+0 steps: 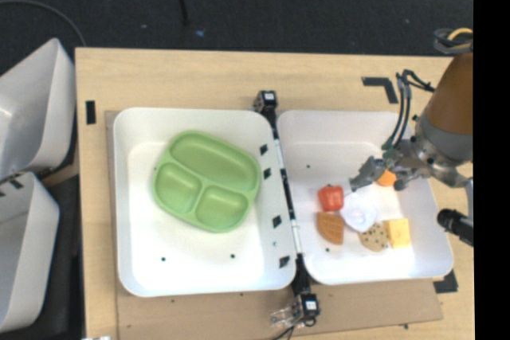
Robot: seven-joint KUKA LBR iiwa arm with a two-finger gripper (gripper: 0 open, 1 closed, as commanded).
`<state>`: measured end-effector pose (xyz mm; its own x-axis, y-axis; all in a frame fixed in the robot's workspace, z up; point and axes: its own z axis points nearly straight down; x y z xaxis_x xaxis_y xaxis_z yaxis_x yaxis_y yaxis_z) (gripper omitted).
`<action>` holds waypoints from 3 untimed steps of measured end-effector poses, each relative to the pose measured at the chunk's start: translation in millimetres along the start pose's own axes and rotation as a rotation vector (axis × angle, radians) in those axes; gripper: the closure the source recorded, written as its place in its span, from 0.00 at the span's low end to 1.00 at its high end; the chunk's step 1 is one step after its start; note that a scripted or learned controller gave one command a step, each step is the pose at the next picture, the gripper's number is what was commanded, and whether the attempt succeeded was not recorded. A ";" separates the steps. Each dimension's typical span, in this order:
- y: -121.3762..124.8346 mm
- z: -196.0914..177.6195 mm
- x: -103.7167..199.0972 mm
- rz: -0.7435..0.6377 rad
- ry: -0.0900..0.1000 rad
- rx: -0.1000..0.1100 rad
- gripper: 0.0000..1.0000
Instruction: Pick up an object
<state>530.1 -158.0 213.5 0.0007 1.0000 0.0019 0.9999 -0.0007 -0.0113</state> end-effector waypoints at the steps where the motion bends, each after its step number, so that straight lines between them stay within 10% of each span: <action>1: 2.8 -6.1 0.2 -0.003 -0.003 -0.012 0.00; 3: -1.4 114.0 -10.0 0.001 -0.002 -0.008 0.00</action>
<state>527.4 -167.8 99.5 0.0014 1.0000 -0.0005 1.0000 -0.0014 -0.0028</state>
